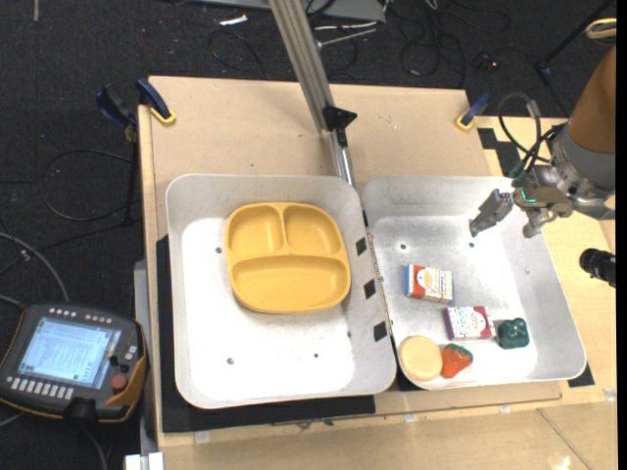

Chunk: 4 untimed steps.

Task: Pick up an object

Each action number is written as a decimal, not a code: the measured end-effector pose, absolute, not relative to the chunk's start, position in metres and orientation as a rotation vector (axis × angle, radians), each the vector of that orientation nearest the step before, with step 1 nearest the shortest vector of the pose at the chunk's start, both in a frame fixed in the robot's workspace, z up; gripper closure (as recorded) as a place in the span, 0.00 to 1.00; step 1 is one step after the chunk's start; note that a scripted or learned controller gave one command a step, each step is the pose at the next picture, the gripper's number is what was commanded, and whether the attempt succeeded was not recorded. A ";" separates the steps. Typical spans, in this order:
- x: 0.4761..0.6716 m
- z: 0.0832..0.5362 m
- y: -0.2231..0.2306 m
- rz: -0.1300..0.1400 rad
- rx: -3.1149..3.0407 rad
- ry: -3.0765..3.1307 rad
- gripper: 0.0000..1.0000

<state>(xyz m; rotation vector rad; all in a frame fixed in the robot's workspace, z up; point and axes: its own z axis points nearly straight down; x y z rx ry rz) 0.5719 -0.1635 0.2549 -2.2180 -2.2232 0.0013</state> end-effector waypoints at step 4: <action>0.573 0.102 -0.150 -0.007 -2.224 -2.223 0.00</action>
